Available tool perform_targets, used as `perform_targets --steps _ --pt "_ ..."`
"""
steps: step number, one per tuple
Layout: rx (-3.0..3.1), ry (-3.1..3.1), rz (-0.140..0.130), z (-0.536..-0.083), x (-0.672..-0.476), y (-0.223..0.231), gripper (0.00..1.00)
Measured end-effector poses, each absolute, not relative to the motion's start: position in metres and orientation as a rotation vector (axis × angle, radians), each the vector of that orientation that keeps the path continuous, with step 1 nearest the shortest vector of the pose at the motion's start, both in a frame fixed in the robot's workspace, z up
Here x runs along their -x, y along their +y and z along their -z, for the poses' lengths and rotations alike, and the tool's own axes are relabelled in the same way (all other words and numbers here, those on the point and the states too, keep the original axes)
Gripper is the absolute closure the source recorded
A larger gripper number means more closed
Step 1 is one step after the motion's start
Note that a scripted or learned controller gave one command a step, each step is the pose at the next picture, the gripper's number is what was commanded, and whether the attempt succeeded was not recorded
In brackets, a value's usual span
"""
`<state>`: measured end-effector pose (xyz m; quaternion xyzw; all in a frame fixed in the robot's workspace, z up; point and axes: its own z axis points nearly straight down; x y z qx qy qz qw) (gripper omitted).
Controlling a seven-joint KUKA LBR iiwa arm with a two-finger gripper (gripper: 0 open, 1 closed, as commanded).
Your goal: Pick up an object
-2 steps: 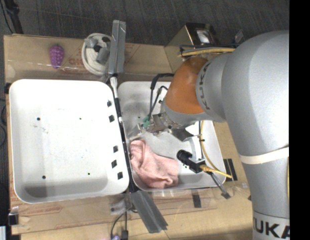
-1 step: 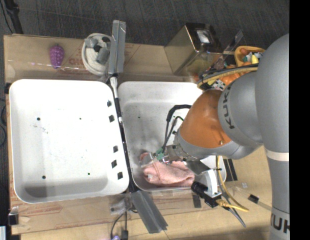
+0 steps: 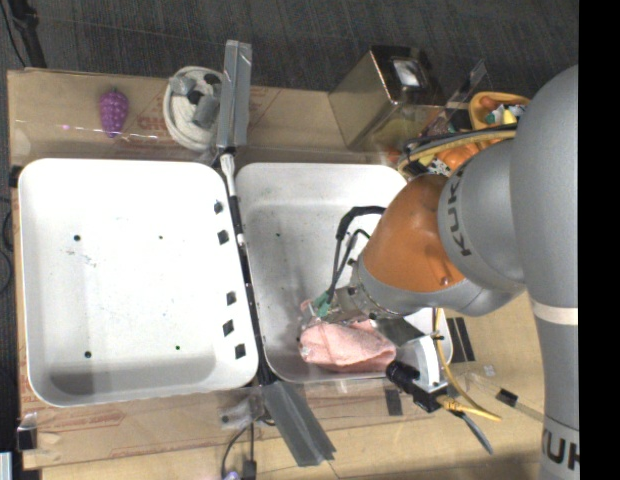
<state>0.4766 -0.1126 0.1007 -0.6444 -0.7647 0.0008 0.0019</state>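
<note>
A pink soft object [image 3: 346, 345] lies at the lower edge of the right bin [image 3: 290, 208], lower centre of the frame. The jaws sit directly above its upper left end, hidden beneath the arm [image 3: 460, 238]; their opening cannot be told. The left bin [image 3: 120, 268] lies alongside.

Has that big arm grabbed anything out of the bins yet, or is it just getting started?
Done: the arm has reached down into the right bin, over the pink object near its front edge. In hand: nothing visibly; the arm hides the gripper, so a grasp can't be confirmed. Left: lifting the object, which lies on the bin floor.
</note>
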Motion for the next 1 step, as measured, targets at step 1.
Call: perform_targets --steps 1 --pt "2.164 -2.272 -0.003 -0.1912 -0.5557 -0.0588 1.0"
